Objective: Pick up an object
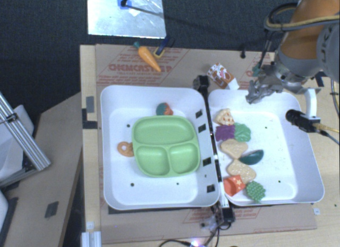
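The worktop (pixel 64 134) bears a printed cardboard sheet (pixel 175 62) with two white bins, left bin (pixel 114 187) and right bin (pixel 303 182), side by side. On the cardboard behind the bins lie an orange carrot toy (pixel 149 58) and a small wrapped packet (pixel 221 75).

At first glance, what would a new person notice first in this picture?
The light green divided plate stands out, filling the middle of the left bin. Next comes the row of small toy foods along the left side of the right bin. The grey arm's tool hangs over that bin's far edge.

I see toy foods along right bin's left side, pizza slice (pixel 224 117), purple grapes (pixel 224 132), green leaf (pixel 243 132), tan cookie (pixel 233 148), dark teal piece (pixel 252 157), all lying flat, approx. touching.
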Action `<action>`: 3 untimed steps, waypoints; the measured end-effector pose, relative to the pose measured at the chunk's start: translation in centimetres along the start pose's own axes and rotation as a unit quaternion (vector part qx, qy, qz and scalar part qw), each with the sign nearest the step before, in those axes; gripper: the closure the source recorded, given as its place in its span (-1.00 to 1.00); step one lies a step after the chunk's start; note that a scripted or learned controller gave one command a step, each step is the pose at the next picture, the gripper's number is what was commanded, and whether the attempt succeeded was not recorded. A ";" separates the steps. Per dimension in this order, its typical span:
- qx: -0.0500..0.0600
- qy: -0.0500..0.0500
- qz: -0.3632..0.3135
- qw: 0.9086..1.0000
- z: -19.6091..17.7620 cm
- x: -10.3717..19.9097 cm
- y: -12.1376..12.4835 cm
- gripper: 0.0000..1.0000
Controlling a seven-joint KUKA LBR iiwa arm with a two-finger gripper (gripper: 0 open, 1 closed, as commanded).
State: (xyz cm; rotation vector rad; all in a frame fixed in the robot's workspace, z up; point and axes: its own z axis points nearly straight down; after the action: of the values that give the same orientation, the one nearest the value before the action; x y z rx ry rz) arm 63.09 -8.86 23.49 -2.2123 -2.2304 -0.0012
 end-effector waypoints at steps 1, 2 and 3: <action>0.000 0.000 0.000 1.000 -0.7 4.2 -2.8 1.00; 0.001 0.000 0.000 1.000 -1.0 8.8 -5.0 1.00; 0.001 0.000 0.001 1.000 1.1 13.3 -6.8 1.00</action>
State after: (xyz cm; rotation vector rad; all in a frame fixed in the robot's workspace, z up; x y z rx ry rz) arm 56.19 4.39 22.36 -2.2127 -2.2282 -0.0002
